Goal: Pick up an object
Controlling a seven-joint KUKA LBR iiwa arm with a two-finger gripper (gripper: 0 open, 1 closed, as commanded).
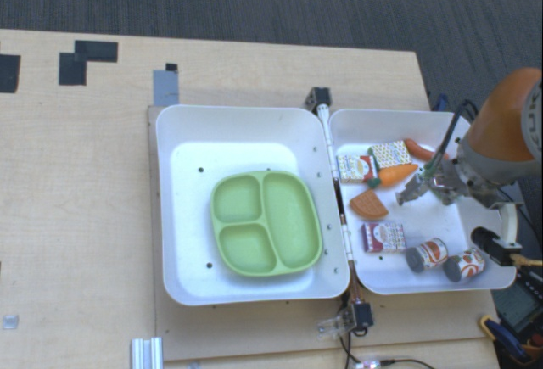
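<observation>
From above, the grey arm with its orange band [509,123] reached in over the right shallow white bin [501,278], its two-finger gripper [422,186] low above the bin's middle; whether the pincer was apart or together could not be told. Just beside it lay an orange plastic carrot [395,175], with a brown wedge-shaped toy slice [369,205] nearby, small printed cartons [357,166] behind, another carton [383,237] in front, and two little grey cans [426,254] near the front wall. The left shallow white bin [182,189] held a pale green three-compartment plastic tray [265,223]
</observation>
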